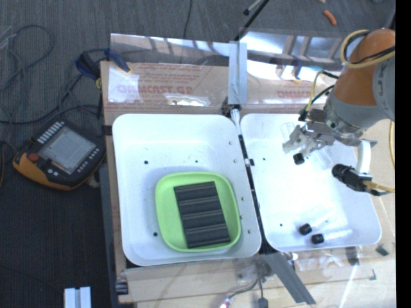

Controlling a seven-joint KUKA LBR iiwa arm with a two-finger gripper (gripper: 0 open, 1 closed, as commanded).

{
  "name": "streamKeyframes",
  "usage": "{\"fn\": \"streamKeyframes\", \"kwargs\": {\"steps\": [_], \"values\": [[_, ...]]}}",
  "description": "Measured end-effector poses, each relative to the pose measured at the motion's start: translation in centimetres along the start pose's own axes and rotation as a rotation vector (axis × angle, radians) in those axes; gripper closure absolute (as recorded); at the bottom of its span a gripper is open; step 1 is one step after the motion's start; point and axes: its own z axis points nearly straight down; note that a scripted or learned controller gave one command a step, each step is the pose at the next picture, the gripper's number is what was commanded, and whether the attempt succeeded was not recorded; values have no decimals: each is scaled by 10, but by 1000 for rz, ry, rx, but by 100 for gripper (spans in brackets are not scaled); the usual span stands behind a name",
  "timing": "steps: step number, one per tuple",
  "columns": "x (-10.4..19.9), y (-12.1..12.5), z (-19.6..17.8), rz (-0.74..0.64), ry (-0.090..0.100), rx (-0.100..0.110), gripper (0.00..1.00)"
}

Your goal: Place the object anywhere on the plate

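Whether our pincer [302, 147] over the right bin [359, 226] is open we cannot tell, while the left bin [128, 172] holds a green plate [164, 201] carrying a dark ridged block [201, 213].

The bench [192, 281] bears two white bins [131, 191], seemingly touching side by side.

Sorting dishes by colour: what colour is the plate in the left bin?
Light green, seen clearly in the camera view: the plate carries a dark grey ridged block.
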Motion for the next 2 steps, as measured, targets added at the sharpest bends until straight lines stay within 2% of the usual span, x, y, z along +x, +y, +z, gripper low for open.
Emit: {"fn": "streamKeyframes", "kwargs": {"steps": [1,2], "values": [[64,-69,17,-135,3,2,100],[64,-69,17,-134,3,2,0]]}}
